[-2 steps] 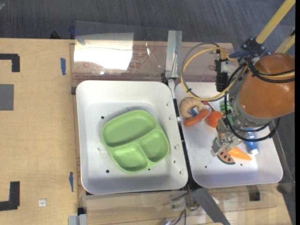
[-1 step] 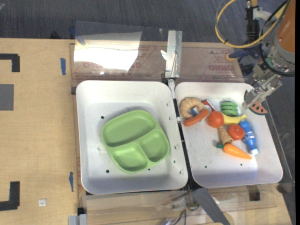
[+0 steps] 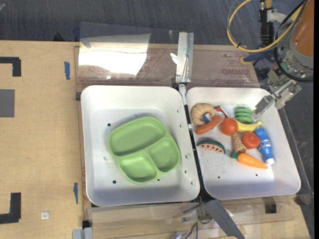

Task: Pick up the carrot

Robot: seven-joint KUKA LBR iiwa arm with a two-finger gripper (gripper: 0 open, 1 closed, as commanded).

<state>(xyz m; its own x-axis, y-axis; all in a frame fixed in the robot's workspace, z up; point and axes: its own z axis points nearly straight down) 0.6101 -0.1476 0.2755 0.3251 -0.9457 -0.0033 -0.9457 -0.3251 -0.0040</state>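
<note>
The carrot, orange and tapering to the right, lies in the right bin at the near edge of a heap of toy food. My gripper hangs over the bin's far right corner, well behind the carrot. Its fingers stand open with nothing between them. The lower finger points down-left toward a green ridged piece.
Around the carrot lie a blue bottle, a red piece, a cone, a tomato, a banana, a watermelon slice, a sausage and a pretzel. The left bin holds a green divided plate.
</note>
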